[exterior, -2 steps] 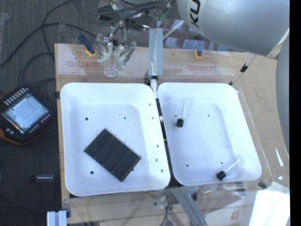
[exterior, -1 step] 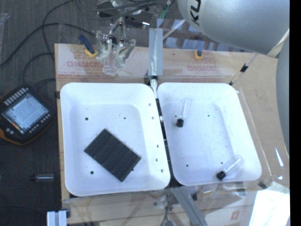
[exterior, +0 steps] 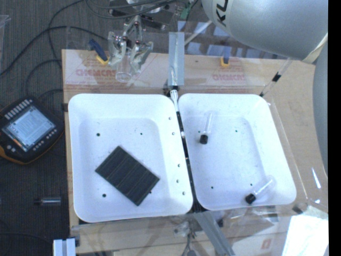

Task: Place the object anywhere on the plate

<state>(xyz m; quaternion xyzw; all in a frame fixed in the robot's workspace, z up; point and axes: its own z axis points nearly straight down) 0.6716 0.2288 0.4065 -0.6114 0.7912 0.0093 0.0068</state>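
Camera view: looking down at a slant on both bins, with the arm's grey body crossing the far right corner.
Claw: the claw hangs beyond the far rim of the left bin, above the bare table. Whether it is apart, together or clamped on something, I cannot tell. A faint clear shape sits just under it, too glassy to name.
Plate: a dark ribbed plate lies askew on the left bin's floor, toward the near side, well apart from the claw.
Object: two clear tubes with black caps lie in the right bin. One tube is near the dividing rims; the other tube is in the near right corner, against the wall.
Risk: a clear, round tube is likely to slip or roll in a pinch. The corner tube leaves little room beside the bin wall. Released on the ribbed plate, a tube could roll off unless it settles along a groove.
Surface: a pale cardboard-like sheet covers the table, and a metal post stands at the far end between the bins.
Room: a dark floor, with a teach pendant on the left and loose cables on the far side.
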